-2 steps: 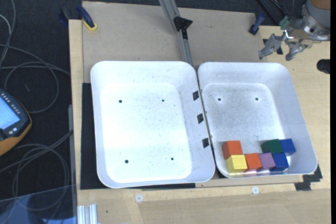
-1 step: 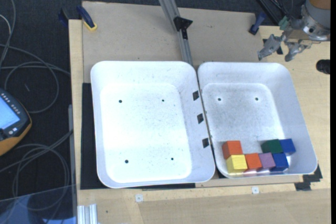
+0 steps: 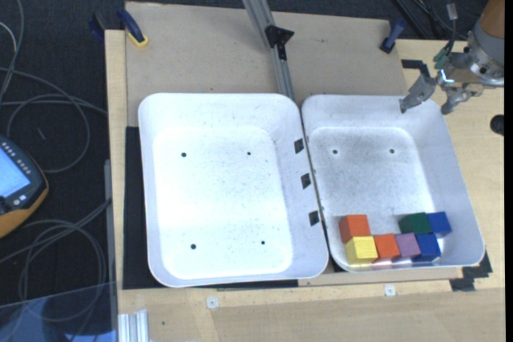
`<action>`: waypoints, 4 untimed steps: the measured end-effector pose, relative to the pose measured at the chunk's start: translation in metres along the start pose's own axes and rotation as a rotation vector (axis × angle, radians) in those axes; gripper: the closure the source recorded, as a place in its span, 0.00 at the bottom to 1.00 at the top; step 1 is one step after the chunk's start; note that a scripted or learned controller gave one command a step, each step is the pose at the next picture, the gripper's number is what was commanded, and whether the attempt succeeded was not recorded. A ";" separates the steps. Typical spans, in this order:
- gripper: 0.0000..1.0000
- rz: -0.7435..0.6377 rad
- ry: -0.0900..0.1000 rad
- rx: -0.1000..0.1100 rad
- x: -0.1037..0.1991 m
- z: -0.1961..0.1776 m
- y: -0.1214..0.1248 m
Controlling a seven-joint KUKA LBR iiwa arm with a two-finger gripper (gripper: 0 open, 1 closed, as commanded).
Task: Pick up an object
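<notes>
Several small coloured blocks lie packed in the near corner of the right bin (image 3: 449, 172): an orange block (image 3: 353, 227), a yellow block (image 3: 361, 249), a second orange block (image 3: 386, 246), a purple block (image 3: 407, 244), a green block (image 3: 415, 224) and two blue blocks (image 3: 438, 222) (image 3: 427, 247). My gripper (image 3: 430, 102) hangs over the far right corner of that bin, well away from the blocks. Its two fingers are spread apart with nothing between them.
The left bin (image 3: 152, 172) sits beside the right one, with small black clips (image 3: 305, 180) along the shared rims. A grey metal pole (image 3: 252, 4) slants up from the back of the bench. Blue clamps (image 3: 132, 26) (image 3: 392, 36) grip the board's far edge.
</notes>
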State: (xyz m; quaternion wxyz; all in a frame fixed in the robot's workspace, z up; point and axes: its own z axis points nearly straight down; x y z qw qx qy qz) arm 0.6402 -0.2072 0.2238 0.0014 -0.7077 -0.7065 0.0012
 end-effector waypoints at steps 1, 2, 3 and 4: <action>0.00 -0.003 0.002 0.005 -0.001 0.129 0.026; 0.00 -0.010 0.004 -0.007 0.116 0.022 -0.025; 0.00 0.001 0.001 0.005 0.082 0.112 -0.013; 0.00 -0.005 0.000 -0.011 0.099 0.066 0.018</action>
